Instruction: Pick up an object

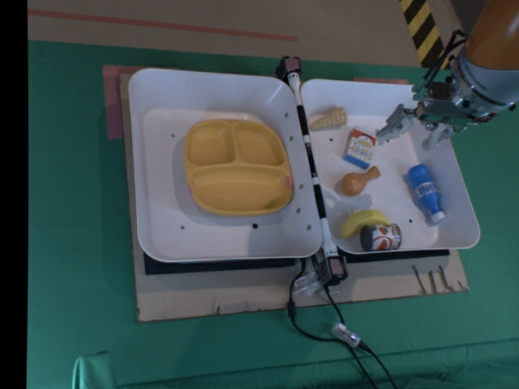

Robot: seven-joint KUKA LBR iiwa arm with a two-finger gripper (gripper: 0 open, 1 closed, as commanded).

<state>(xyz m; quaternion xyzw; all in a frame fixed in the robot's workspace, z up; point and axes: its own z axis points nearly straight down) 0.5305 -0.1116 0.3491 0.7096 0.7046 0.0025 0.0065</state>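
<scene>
**Gripper Above Right Bin, Fingers Spread**

The gripper [416, 127] hangs over the far part of the right bin [462, 217], its two fingers [395, 126] spread apart with nothing between them. Objects in the right bin: an ice-cream cone [328, 120] at the far left, a small carton [359, 147] just left of the gripper, a chicken drumstick [358, 181] mid-bin, a blue bottle [425, 190] toward the right wall, and a banana [364, 220] touching a can [380, 237] at the near edge. The left bin [154, 177] holds a yellow divided plate [237, 167].
</scene>
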